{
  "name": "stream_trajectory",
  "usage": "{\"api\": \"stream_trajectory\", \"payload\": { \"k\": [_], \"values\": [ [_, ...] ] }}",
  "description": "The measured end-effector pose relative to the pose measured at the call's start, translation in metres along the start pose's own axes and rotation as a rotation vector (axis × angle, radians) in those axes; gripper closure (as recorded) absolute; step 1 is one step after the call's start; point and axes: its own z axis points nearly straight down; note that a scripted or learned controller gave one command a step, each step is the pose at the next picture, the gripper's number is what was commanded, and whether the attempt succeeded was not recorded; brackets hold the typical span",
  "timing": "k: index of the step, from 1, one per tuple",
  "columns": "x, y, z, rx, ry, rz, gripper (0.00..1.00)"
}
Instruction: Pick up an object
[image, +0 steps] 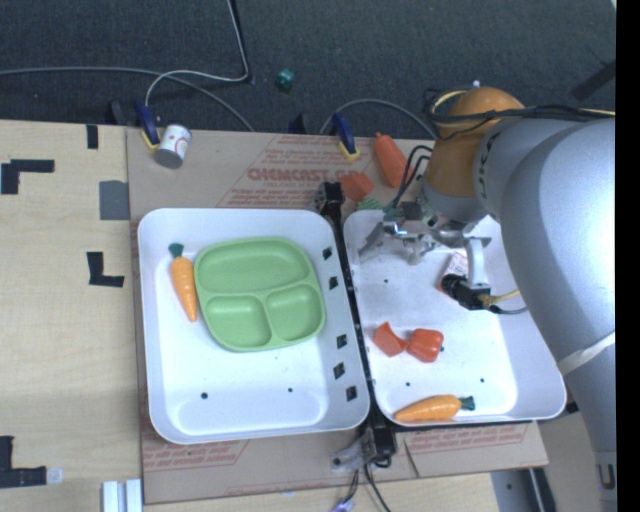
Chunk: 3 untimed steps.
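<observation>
Nearby: two-finger metal gripper (400, 240), grip unreadable, over right white bin (500, 360); red-orange plastic pepper pieces (408, 342) lie below it, apart.

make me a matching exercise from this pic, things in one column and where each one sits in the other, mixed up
Things:
1. green plate
2. red pepper
3. white cup
4. carrot with the green top pointing right

Places:
A. on the cardboard beyond the bins, near the far-left corner
B. middle of the right bin
C. near edge of the right bin
D. in the left bin, beside another carrot

Pairs: 1-D, 2-B, 3-A, 4-C
</observation>
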Motion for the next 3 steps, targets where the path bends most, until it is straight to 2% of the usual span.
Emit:
{"api": "stream_trajectory", "payload": {
  "k": [1,2,3],
  "values": [
    [-0.018,-0.019,-0.001,-0.001,-0.001,0.001,0.0],
    [0.001,0.0,0.0,0.0,0.001,0.0,0.0],
    [-0.04,0.0,-0.001,-0.001,-0.001,0.001,0.0]
  ]
}}
